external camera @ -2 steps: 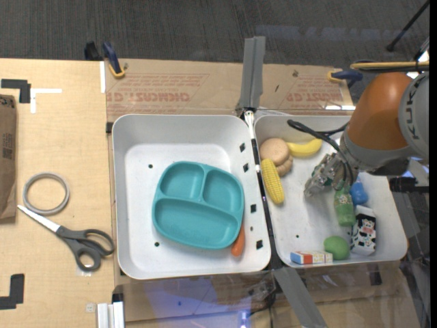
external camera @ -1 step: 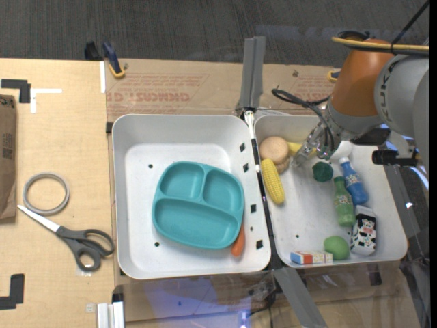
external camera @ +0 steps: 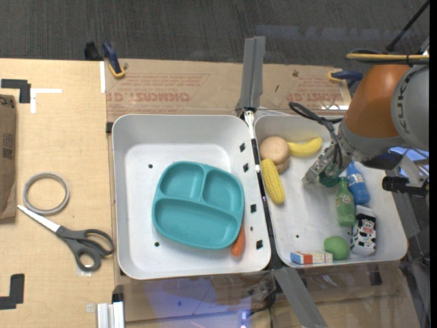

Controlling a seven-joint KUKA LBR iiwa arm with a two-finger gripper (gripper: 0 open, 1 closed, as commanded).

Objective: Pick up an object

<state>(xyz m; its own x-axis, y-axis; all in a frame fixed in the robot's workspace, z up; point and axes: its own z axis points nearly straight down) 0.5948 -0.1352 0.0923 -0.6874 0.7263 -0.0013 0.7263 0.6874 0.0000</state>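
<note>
Pick not done yet. Hand (external camera: pixel 326 171) is low in the right bin (external camera: pixel 300 217), w/ its tips just above the green bottle (external camera: pixel 345 203); spread or pinching, can't tell. Bottle lies on the bin floor, nothing lifted. Grasp + lift left.

Off to the side of my bins there's a pair of grey-handled scissors (external camera: pixel 68 238) lying on the wooden surface (external camera: pixel 54 149), a roll of tape (external camera: pixel 46 193) just above them, and cardboard (external camera: pixel 177 87) behind.

Upside-down red lettering, not legible, on the cardboard sheet (external camera: pixel 177 87).
</note>
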